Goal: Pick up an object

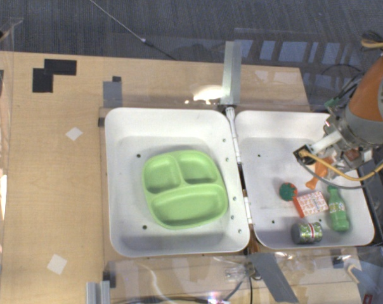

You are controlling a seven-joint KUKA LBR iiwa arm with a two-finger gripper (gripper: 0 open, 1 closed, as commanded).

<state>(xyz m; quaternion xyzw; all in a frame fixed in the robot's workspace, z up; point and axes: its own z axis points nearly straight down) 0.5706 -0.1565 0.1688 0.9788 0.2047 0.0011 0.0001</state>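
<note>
Altogether the worktop (52, 170) carries two white bins: the left bin (115, 189) holds one green three-compartment plate (185, 189), and the right bin (267, 138) holds five small things clustered at its near right corner. These are one orange piece (316, 175), one green-and-red ball (288, 190), one red-and-white box (311, 202), one green bottle (337, 209) and one can (307, 232). Over that bin's right side hangs the gripper (349, 152), just above the orange piece, and I cannot tell whether it is released or clenched.

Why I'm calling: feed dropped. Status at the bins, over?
Gripper over right bin, grasp unclear. Bottle, box, can, ball lie near it. Plate in left bin, out of the way.
</note>
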